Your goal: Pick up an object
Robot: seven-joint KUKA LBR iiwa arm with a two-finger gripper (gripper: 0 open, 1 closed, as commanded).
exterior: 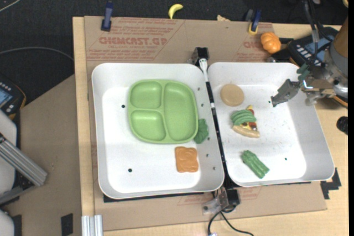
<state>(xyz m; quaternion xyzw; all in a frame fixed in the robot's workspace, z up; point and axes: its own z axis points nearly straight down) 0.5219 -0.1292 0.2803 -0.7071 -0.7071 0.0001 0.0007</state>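
Camera view, read from the left: the left bin (105, 119) carries a green divided plate (164, 110) near its middle, an orange waffle-like square (187, 159) lying just below the plate's lower right corner, and a small dark green piece (201, 130) touching the plate's right edge.

Across the divide, the right bin (310, 141) holds a round tan disc (232, 94) near its upper left, a pizza slice (246, 129) with a green ridged piece (241, 116) lying over its upper end, and a green bumpy vegetable (254, 163) alone toward the lower edge.

My jaws (283, 93) hang over the upper right part of this bin, well apart from every piece, with nothing between them; whether they stand wide or narrow I cannot tell at this slant.

All of it looks like light, stiff plastic toy food, probably a little slick. I judge the green bumpy vegetable the best take: it lies clear of its neighbours, and its long narrow body can be closed on across the short width at mid-length. The disc lies flat and low, harder to catch.

Off the bins, on the worktop (138, 41), an orange fruit (270, 41) sits at the upper right.
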